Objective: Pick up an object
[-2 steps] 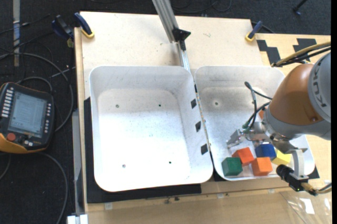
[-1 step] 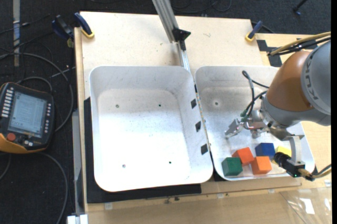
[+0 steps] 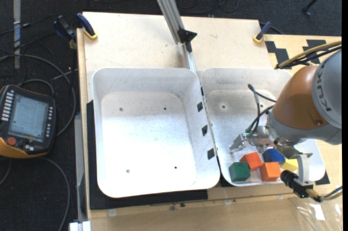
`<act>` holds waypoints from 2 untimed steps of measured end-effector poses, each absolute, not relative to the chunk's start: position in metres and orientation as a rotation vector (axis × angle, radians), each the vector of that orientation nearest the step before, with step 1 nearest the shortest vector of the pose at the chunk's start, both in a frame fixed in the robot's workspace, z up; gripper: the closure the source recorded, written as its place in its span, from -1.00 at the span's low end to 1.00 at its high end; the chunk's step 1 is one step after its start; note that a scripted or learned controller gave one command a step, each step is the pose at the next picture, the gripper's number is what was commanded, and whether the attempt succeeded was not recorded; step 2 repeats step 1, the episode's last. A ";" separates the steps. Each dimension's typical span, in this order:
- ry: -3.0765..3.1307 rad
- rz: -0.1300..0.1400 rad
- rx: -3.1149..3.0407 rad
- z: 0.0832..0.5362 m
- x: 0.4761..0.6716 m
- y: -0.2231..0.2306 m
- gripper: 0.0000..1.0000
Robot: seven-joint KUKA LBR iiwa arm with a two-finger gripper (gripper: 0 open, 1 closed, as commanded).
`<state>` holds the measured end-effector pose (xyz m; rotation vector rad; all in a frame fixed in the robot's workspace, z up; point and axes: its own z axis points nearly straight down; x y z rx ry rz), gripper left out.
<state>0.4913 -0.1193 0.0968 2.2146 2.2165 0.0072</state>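
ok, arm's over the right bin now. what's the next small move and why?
Probably a short straight descent onto the orange block. The gripper sits just above the cluster in the right bin's near corner, with that block directly below it. The green block, a second orange block and a blue piece crowd close, so a sideways sweep would likely scatter them.

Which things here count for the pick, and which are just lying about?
For the pick: the gripper; green cube; two orange blocks; blue block; yellow piece; right white bin.

Lying about: left white bin; handheld control pendant; blue-and-yellow clamps.
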 end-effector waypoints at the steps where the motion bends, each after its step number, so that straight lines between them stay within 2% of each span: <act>1: 2.221 0.004 2.214 0.096 0.491 -0.105 -1.00; 2: 2.221 0.004 2.214 0.096 0.491 -0.105 -1.00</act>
